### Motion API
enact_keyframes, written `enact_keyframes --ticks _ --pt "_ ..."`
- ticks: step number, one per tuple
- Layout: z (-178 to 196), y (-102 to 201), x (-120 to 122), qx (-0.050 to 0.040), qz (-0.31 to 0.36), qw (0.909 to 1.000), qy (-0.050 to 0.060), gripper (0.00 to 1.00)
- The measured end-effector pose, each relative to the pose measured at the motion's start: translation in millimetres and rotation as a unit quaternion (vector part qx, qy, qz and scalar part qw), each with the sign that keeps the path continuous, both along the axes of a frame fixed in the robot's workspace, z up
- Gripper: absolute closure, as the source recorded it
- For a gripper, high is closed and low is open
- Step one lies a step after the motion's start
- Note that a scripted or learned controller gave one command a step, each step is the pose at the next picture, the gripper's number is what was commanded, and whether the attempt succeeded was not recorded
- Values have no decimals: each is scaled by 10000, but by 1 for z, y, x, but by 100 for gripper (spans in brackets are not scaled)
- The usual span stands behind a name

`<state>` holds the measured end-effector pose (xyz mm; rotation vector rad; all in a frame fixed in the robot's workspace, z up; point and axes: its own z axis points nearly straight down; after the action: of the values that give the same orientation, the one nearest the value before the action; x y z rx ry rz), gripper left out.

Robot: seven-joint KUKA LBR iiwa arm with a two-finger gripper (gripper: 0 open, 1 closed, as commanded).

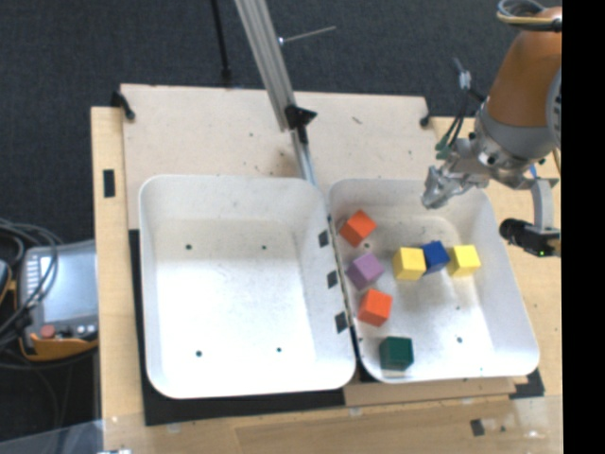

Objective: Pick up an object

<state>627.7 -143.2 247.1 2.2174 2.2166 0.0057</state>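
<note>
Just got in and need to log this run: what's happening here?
The arm's gripper hangs over the far edge of the right bin, carrying nothing visible. Below it lie seven blocks: two orange, a purple, two yellow flanking a blue, and a green. Nothing is picked yet.

Side by side on the surface (109, 253): left bin (227, 282) and right bin (454, 320), rims meeting at mid-surface. Down the right bin's left wall, a loose line of four: far cube (358, 227), second cube (365, 270), third cube (376, 306), then near cube (396, 353) by the near edge. Right of that line, mid-bin, a close-set row: row's left cube (409, 263), row's middle cube (435, 254), row's right cube (464, 259). Over the right bin's far edge, the hand (437, 192). Behind the bins, slanting up from the surface's far side, a mast (269, 50).
</note>
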Motion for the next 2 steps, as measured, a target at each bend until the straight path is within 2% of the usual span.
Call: enact_keyframes --ticks 1,2 --pt "38 -2 1 2 10 10000 5 100" --pt "22 47 -2 9 29 10000 37 100"
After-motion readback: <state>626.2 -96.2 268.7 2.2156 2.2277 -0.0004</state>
